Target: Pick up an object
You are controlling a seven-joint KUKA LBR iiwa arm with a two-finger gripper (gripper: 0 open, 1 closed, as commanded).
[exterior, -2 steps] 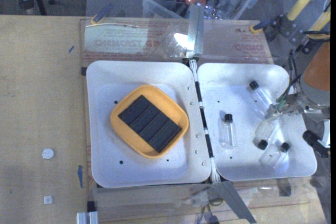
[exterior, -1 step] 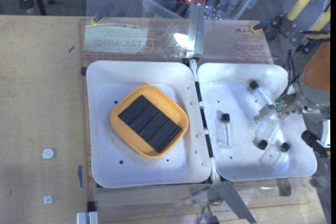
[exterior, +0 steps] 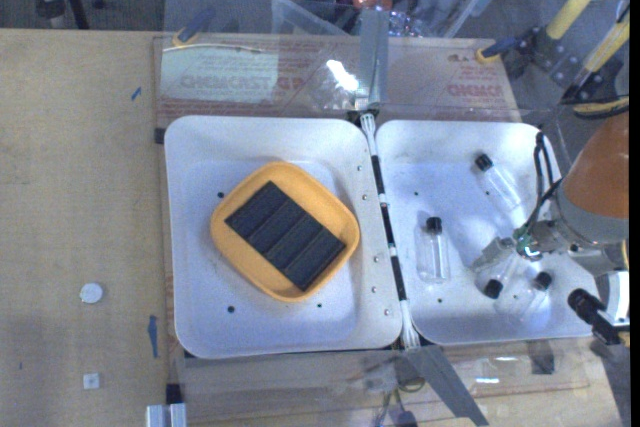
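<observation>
- Two bins before me: yellow tray left, clear vials right.
- My gripper sits low among the vials by the right bin's near edge; I cannot tell its state.
- Grasp step, I judge; next, close and lift.

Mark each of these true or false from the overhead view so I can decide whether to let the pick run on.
1. The yellow tray lies in the left bin. True.
2. The vial with the black cap lies in the left bin. False: it lies in the right bin.
3. The claw is over the right bin. True.
4. The yellow tray carries red panels. False: they are dark.
</observation>
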